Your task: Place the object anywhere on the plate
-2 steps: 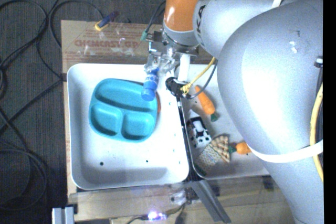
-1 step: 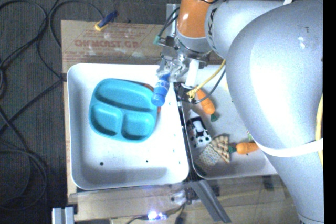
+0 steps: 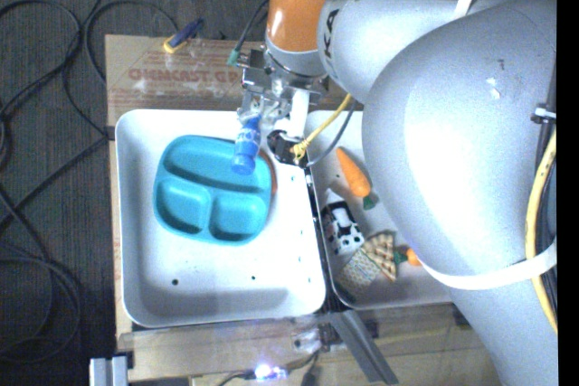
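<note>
Blue bottle (image 3: 245,151), pinched between the gripper (image 3: 251,124) fingers, hangs over the blue plate (image 3: 194,194) far edge in the left bin (image 3: 136,285); next move: lower, then release.

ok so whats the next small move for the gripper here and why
Probably open and release. The gripper appears to hold a small blue bottle-like object hanging over the top-right part of the blue divided plastic plate in the left white bin.

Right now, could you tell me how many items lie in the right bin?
3 visible: a carrot farthest back, a black-and-white toy in the middle, a waffle-like piece nearest. The arm may hide more.
</note>
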`<state>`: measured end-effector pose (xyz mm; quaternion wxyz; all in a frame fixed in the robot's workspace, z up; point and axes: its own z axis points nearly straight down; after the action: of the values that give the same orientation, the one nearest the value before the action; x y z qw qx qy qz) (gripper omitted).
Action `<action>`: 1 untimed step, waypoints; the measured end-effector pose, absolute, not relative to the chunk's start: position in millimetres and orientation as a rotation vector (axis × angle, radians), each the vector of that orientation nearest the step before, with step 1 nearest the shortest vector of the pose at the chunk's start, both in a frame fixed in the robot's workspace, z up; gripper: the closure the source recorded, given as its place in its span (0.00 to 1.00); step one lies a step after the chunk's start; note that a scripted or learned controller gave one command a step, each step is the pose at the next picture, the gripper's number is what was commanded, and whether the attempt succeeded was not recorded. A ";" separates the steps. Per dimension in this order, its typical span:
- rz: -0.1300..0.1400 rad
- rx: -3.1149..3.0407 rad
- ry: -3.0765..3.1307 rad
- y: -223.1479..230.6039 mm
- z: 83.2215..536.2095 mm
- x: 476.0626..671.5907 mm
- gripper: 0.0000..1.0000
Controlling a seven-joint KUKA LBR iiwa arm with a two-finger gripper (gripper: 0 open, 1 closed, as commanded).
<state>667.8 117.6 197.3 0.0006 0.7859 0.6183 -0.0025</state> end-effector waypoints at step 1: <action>-0.009 2.446 1.973 184.5 199.4 623.8 1.00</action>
<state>623.8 184.5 199.4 -0.0005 0.7785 0.6277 -0.0029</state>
